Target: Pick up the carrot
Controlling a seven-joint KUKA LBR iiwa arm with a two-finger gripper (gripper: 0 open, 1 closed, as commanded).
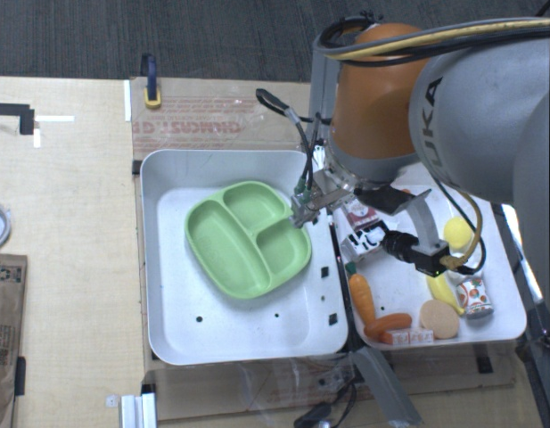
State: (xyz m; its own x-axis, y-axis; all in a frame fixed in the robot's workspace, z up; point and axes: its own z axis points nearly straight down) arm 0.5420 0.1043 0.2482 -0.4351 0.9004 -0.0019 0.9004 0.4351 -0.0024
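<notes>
The approach step was in hand, by my reading: nothing was lifted yet. The gripper (303,210) hung over the seam between the two bins, just at the right edge of the green plate (246,239), and whether its jaws were open or shut could not be told from above; nothing showed between them.

The carrot (362,298) lay in the right bin (511,315), close to its left wall, slanting toward the front, well apart from the gripper. The next move would likely call for the arm to shift toward the front of the right bin, line up across the carrot's narrow body and come down on it without catching the wall or the neighbours.

The left bin (168,319) held the three-part plate, with no food on it. The right bin was crowded: beside the carrot a sausage (388,323), a round biscuit-like piece (439,319), a lemon (457,233), a small can (475,296) and a white printed packet (364,230).
</notes>
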